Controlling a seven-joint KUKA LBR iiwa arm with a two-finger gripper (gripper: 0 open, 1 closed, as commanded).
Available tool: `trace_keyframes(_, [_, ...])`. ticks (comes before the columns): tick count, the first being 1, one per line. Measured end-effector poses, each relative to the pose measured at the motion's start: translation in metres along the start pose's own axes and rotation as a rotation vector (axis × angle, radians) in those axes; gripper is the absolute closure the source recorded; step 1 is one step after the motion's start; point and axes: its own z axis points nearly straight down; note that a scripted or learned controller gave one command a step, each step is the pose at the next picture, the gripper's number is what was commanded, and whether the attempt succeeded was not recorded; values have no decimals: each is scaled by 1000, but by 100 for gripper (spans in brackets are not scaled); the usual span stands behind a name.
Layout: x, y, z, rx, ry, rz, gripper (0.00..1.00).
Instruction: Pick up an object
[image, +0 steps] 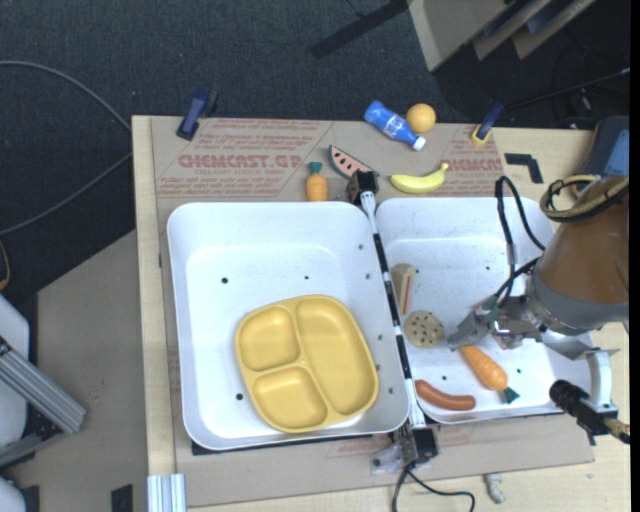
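Gripper (478, 333) low in the right bin (455, 225), lower right of frame.
Can't tell how its fingers stand; it hovers by the carrot (486, 368), nothing lifted yet.

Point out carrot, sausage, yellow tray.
carrot (485, 367), camera view, middle of its orange body
sausage (445, 397), camera view, centre of its length
yellow tray (305, 362), camera view, the ridge where its compartments meet
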Motion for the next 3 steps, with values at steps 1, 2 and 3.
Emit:
trace_keyframes(1, [-16,1,52,-2,0,-1,0])
trace_keyframes(2, [-16,1,42,-3,-1,0,100])
trace_keyframes(3, [63,38,-49,-5,1,-4,100])
